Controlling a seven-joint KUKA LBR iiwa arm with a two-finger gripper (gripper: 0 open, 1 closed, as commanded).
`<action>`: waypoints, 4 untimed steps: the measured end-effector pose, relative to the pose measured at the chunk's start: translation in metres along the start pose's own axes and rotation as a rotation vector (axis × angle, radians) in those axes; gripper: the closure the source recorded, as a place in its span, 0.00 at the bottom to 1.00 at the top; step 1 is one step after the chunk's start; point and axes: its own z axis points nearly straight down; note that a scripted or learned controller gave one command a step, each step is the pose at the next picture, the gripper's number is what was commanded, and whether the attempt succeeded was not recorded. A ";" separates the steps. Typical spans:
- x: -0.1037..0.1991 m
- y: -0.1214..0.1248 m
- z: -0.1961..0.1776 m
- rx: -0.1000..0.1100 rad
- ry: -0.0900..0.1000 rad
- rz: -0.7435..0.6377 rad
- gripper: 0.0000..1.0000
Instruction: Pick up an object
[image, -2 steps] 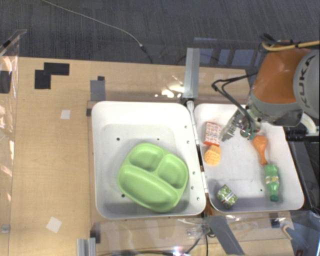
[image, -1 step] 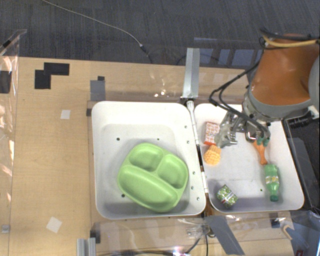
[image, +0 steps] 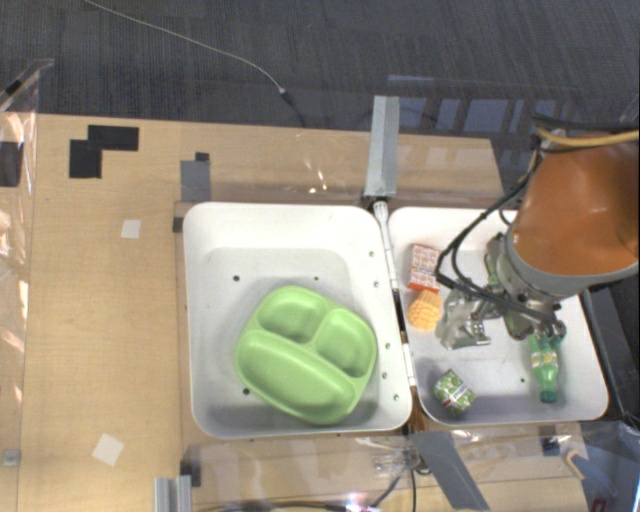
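Arm: the arm (image: 585, 215) reaches in from the right and hangs low over the right bin (image: 590, 405).
Gripper: the gripper (image: 468, 325) sits in the middle of that bin; whether it is apart or together I cannot tell, the metal parts blur into the white floor. Nothing can be seen held in it.
Candidates: the corn (image: 425, 310) lies just left of the gripper, by the bin's left wall; the box (image: 424, 265), red and white, lies just behind the corn; the ball (image: 454, 391), green and patterned, sits near the front wall; the bottle (image: 545, 365), green, lies to the right under the wrist.
Left bin: the left bin (image: 215, 240) holds a green plate (image: 305, 352) with three compartments, well apart from the gripper.
Stage: judged as a descent or a close on something in the right bin, most likely the corn, since it is nearest.
Risk, wall: the corn lies close to the wall, so a finger may land on the rim or push the corn against the wall instead of straddling it.
Risk, neighbours: the box is near the corn; a close there may nudge it or catch both.
Risk, shape: the corn is rounded and may squirt out of a pinch that is off-centre.
Risk, empty close: the gripper may shut on bare floor between the corn and the bottle.
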 end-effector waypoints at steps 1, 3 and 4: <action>-0.003 0.001 -0.012 0.001 -0.010 -0.005 1.00; -0.024 -0.011 0.056 -0.004 0.001 -1.243 1.00; -0.004 0.040 0.048 -0.002 -0.001 -0.586 1.00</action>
